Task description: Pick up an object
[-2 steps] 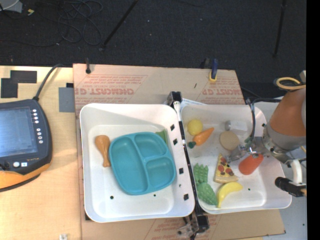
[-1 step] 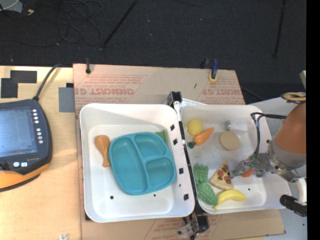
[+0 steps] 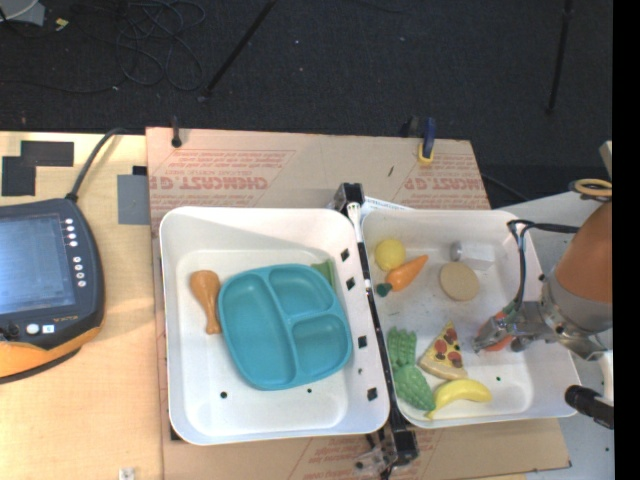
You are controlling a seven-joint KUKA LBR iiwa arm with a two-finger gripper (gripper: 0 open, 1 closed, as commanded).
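The right bin (image 3: 540, 393) holds a yellow lemon (image 3: 389, 255), an orange carrot (image 3: 407, 272), a round tan disc (image 3: 460, 282), a pizza slice (image 3: 444, 353), green leafy pieces (image 3: 408, 369) and a banana (image 3: 460, 393). My gripper (image 3: 498, 333) reaches in from the right and sits low over this bin's right half, right of the pizza slice. A small reddish thing (image 3: 497, 344) shows at its tip; whether it is held is unclear.
The left bin (image 3: 190, 388) holds a teal divided plate (image 3: 284, 324), a tan drumstick (image 3: 207, 296) on its left and a green piece (image 3: 322, 271) behind it. A small grey-white object (image 3: 470, 255) lies at the right bin's back. A control pendant (image 3: 40, 273) rests at far left.
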